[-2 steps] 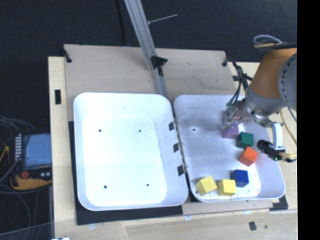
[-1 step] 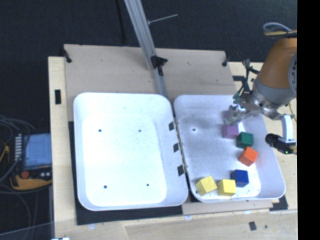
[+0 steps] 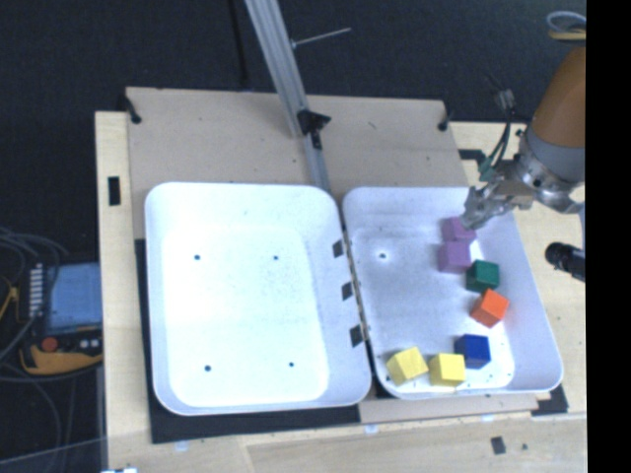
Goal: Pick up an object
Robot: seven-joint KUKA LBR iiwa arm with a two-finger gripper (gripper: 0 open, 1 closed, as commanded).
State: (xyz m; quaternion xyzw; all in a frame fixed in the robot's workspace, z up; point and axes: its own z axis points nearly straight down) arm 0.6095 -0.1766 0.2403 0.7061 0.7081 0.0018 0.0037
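The gripper [image 3: 480,208] hovers at the purple block [image 3: 455,243], jaws' state I cannot tell; it may push the block aside, missing the grasp.

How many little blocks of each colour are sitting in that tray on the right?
Purple blocks: 2
Green block: 1
Orange block: 1
Blue block: 1
Yellow blocks: 2
Total: 7

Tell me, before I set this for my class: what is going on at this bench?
A robot arm reaches in from the right, its gripper poised just above the purple block in the right bin. Nothing is lifted yet. Green, orange, blue and two yellow blocks lie nearer the front. The left bin sits alongside.
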